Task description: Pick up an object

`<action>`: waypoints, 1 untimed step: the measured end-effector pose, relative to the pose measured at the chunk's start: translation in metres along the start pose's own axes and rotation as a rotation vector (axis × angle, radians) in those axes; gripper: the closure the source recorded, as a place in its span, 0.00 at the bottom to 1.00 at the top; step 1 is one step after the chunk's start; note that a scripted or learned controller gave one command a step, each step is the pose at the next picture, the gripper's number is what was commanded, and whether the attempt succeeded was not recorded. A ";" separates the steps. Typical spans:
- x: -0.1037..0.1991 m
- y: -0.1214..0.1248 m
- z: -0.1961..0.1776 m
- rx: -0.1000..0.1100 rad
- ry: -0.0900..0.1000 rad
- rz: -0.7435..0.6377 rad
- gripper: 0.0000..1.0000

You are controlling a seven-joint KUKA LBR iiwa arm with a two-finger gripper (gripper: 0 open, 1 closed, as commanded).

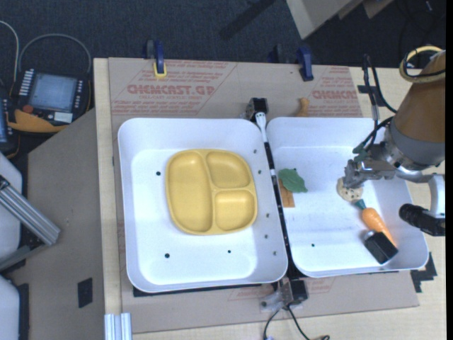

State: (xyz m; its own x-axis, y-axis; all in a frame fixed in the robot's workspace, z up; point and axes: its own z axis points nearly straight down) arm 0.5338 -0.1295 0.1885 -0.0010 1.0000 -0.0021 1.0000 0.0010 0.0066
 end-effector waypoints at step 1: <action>-0.002 -0.003 -0.044 0.000 0.000 0.000 1.00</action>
State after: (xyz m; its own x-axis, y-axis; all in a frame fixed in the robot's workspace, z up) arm 0.5306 -0.1314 0.2327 -0.0009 1.0000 -0.0023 1.0000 0.0009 0.0068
